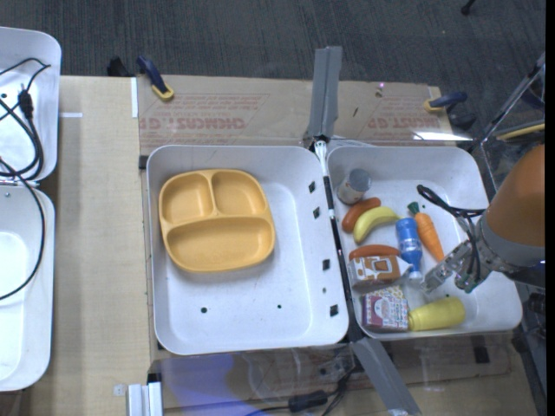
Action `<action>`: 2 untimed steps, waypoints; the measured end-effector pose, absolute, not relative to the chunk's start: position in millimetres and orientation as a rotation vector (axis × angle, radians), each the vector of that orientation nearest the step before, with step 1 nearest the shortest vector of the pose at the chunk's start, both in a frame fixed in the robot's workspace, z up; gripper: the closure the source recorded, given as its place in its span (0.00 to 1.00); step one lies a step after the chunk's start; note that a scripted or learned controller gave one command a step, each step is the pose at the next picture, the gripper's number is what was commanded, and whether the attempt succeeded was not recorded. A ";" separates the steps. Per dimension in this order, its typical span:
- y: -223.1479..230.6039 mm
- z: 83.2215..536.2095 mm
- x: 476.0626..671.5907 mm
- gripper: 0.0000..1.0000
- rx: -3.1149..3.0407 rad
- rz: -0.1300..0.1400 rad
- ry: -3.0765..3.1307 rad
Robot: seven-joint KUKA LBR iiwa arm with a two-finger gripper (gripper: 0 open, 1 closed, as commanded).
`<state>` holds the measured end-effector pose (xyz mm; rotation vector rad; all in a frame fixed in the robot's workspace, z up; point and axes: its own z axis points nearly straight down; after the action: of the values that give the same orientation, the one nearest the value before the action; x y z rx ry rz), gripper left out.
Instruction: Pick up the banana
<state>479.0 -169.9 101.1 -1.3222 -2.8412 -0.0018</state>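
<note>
The banana (375,223) is yellow. Beside the banana, the carrot (428,236) is orange and the bottle (408,241) is blue.

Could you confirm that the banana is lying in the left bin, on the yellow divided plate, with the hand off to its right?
Not quite. The camera view shows the banana in the right bin, beside the hot dog, not on the yellow divided plate. The hand is indeed off to its right.

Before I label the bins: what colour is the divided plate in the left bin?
Orange-yellow, plain, divided plate; camera view shows it.
</note>
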 end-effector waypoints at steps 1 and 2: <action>-169.9 101.1 478.9 0.00 -1.322 -0.002 -2.841; -135.0 90.9 531.2 0.00 -1.377 0.011 -2.830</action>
<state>531.2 -135.0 90.9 -1.3770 -2.8298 0.0107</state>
